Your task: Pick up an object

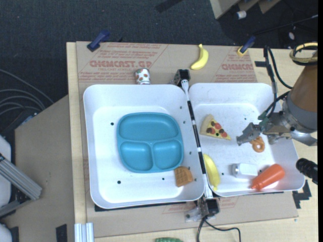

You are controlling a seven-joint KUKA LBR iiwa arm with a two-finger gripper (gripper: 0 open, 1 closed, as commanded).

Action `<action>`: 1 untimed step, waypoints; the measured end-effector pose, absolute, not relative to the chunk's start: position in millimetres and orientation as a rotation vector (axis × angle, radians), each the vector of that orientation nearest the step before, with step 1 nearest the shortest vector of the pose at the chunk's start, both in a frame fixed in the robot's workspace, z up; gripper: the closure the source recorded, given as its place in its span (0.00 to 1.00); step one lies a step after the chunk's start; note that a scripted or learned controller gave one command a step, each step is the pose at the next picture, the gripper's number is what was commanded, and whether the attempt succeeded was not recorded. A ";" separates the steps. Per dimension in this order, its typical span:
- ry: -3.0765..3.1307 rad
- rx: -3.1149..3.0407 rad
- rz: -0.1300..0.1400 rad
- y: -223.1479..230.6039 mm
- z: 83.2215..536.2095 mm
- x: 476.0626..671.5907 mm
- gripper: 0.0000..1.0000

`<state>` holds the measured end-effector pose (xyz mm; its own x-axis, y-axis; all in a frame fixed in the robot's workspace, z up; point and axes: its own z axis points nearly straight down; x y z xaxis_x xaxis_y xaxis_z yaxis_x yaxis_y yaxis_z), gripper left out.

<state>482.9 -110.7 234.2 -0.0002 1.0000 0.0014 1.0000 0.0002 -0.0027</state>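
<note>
The tabletop (126, 59) reads "CHEMCAST GP" in red, printed twice along the far side. Left bin (96, 135) carries a blue divided plate (150, 141) and a waffle piece (183, 176). Right bin (227, 92): the arm (305, 100) reaches in, tool (251, 133) low over the floor, and I cannot tell whether it's apart or together. A small pretzel (258, 145) lies just beside its tip. Pizza slice (214, 128) sits near, to its left; carrot (267, 177) and banana (212, 171) nearer the front.
</note>
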 end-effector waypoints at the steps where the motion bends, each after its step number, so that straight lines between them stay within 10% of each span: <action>1: -2.218 -2.220 0.002 -158.3 106.6 514.3 0.00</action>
<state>514.3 -158.3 106.6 0.0010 1.0000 0.0011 1.0000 -0.0010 -0.0034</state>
